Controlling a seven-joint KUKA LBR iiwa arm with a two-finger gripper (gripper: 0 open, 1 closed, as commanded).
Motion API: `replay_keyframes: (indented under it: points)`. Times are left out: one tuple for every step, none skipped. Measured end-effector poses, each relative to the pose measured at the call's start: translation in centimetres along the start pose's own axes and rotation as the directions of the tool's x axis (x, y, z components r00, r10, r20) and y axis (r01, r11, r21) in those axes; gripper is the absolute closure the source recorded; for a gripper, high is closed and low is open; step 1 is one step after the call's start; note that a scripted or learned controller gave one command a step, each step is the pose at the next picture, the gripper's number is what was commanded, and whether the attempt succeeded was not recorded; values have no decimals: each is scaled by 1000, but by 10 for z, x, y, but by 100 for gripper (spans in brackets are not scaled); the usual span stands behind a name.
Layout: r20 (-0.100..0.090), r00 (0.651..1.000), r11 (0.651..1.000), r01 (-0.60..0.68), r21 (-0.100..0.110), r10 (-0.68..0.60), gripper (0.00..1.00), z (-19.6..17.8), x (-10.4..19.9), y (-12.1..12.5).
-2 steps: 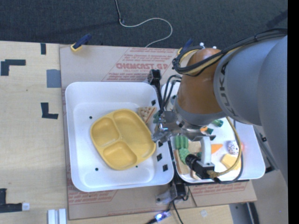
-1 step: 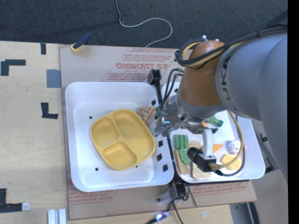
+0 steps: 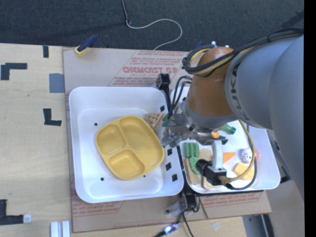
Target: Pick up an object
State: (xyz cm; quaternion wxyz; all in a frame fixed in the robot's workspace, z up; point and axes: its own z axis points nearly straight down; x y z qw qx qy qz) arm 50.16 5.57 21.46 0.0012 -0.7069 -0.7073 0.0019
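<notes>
I see my arm (image 3: 217, 90) hanging over the right bin (image 3: 269, 181), its bulk hiding the gripper so I cannot tell its state, and among crowded toy food like the orange wedge (image 3: 228, 157) a descent may snag nothing.

Counting the things
Two white bins (image 3: 79, 132), one yellow plate (image 3: 129, 146), one waffle (image 3: 154, 118), one orange wedge (image 3: 228, 157), one spotted ball (image 3: 245, 156).
</notes>
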Motion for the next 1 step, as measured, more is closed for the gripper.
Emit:
replay_keyframes:
  points:
    - [-1,1000,1000,1,-3,-1,100,-19,3,-1]
